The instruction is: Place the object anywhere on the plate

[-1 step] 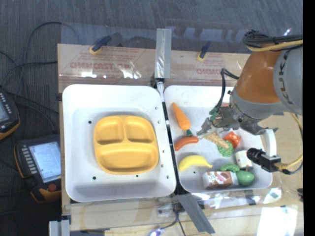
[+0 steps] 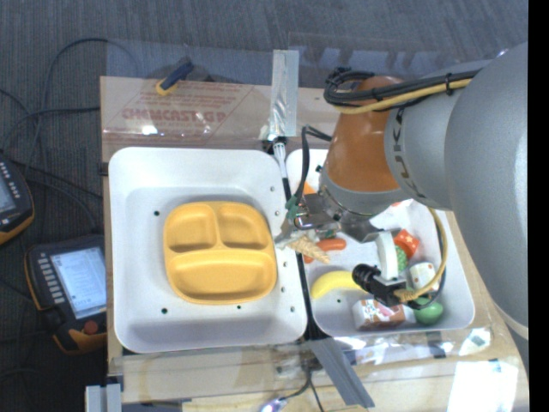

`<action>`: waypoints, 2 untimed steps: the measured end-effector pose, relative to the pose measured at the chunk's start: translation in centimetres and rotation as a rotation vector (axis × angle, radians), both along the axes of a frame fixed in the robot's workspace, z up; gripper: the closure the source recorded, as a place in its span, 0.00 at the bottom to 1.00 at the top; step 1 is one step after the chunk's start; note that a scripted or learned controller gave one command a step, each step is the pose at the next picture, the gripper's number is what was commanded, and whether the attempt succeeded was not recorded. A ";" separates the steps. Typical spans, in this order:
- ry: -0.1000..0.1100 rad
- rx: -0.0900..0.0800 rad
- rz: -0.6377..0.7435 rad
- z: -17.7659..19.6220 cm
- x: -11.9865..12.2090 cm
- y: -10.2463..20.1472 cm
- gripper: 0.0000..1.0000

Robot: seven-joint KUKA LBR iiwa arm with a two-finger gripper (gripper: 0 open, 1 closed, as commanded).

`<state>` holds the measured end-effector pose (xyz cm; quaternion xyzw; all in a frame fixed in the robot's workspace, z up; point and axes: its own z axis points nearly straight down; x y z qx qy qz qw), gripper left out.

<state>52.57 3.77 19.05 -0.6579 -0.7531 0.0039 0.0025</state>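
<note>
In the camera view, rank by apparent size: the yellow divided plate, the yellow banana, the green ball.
1. Yellow divided plastic plate, clearly largest.
2. Yellow banana, partly hidden by the arm.
3. Small green ball, smallest.

A yellow-orange plate (image 2: 220,250) sits in the white left bin (image 2: 137,316). The white right bin (image 2: 459,303) holds a yellow banana (image 2: 330,283), an orange carrot (image 2: 330,245) and a green ball (image 2: 431,312). The arm (image 2: 446,136) is grey with an orange band.

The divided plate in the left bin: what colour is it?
Yellow-orange all over, seen clearly in the camera view: the plate.
</note>
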 end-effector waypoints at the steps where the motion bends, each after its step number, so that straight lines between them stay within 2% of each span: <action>1: 0.000 0.000 0.000 0.0 0.0 0.0 0.00; 2: 0.008 -0.002 0.002 0.6 0.0 0.0 1.00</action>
